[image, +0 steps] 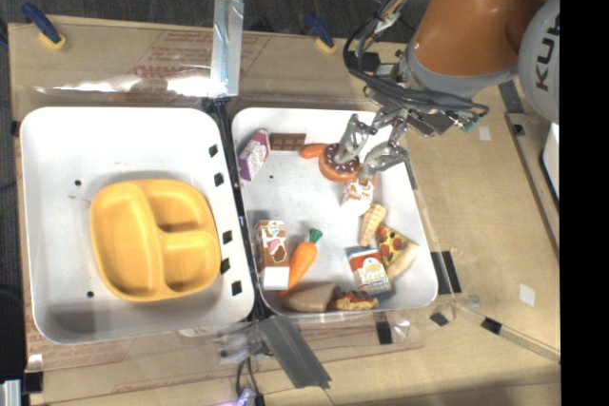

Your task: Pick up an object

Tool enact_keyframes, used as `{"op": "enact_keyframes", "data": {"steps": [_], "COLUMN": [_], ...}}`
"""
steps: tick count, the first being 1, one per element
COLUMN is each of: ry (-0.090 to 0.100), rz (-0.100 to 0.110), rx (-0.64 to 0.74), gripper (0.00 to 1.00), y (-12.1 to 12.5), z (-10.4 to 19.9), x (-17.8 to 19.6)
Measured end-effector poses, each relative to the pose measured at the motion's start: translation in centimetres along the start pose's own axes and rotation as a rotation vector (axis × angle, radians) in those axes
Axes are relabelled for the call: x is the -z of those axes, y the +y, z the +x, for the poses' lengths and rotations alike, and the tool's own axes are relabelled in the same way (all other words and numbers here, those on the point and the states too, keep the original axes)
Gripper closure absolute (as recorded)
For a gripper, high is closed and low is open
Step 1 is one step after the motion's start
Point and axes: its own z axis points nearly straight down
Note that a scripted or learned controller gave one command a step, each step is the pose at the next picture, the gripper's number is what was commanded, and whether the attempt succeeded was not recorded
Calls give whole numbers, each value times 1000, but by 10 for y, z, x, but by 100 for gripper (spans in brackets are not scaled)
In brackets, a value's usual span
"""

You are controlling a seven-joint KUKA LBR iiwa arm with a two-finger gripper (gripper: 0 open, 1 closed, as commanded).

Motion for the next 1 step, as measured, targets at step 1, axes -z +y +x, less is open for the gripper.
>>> {"op": "enact_keyframes", "data": {"steps": [1], "ry": [3], "rz": [-7], "rx": [46], "gripper": [100], "y": [-71], "z": [1], "x": [-83]}}
